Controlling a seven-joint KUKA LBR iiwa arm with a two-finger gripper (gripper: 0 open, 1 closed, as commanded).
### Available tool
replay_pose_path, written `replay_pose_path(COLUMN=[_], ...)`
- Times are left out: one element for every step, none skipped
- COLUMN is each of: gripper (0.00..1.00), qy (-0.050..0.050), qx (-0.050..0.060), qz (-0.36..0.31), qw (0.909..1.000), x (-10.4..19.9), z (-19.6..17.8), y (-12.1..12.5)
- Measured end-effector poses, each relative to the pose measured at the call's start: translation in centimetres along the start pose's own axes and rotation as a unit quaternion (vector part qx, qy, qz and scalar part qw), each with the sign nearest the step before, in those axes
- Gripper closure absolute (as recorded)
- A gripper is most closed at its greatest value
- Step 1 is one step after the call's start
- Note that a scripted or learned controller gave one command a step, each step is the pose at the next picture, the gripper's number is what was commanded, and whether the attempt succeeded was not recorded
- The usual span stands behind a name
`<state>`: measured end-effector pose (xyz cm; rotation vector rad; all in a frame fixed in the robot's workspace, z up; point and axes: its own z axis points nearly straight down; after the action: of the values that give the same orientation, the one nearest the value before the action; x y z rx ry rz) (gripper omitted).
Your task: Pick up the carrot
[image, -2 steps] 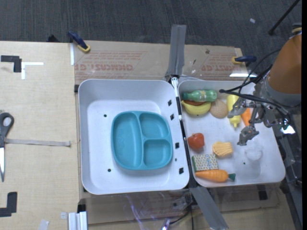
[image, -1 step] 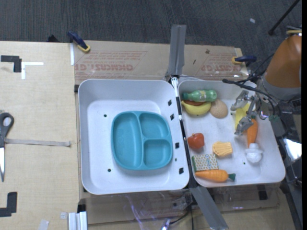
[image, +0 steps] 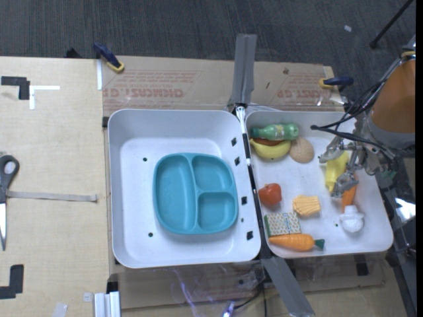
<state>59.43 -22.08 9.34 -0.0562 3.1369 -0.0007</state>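
Where the surface [image: 46,243] carries two white bins side by side, the left bin [image: 125,243] holds a teal divided plate [image: 196,193] w/ three compartments, sitting about centre. The right bin [image: 380,240] holds the food items. The arm [image: 396,104], grey w/ orange band, comes in from the right edge, and its gripper [image: 347,174] hangs over the bin's right part, near a yellow piece [image: 334,170] and a small orange piece [image: 348,195]; can't tell whether it's wide or narrow, too cluttered there. At the bin's far end lie a green bottle-like item [image: 275,132], a banana [image: 271,149] just below it, and a tan roundish item [image: 302,151] beside that. The carrot [image: 294,242] lies flat along the near wall, green tip pointing right, well apart from the gripper. Just above it sits a checkered green block [image: 282,224], then a ridged yellow piece [image: 307,206] and a red tomato [image: 269,193]. A small white item [image: 351,220] sits near the right wall.
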Motion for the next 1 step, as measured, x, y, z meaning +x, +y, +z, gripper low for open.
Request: replay_pose_path(gripper=[0.00], qy=[0.000], qx=[0.000], qz=[-0.058], qw=[0.9983], x=[2.25], z=[0.00], y=[0.07])
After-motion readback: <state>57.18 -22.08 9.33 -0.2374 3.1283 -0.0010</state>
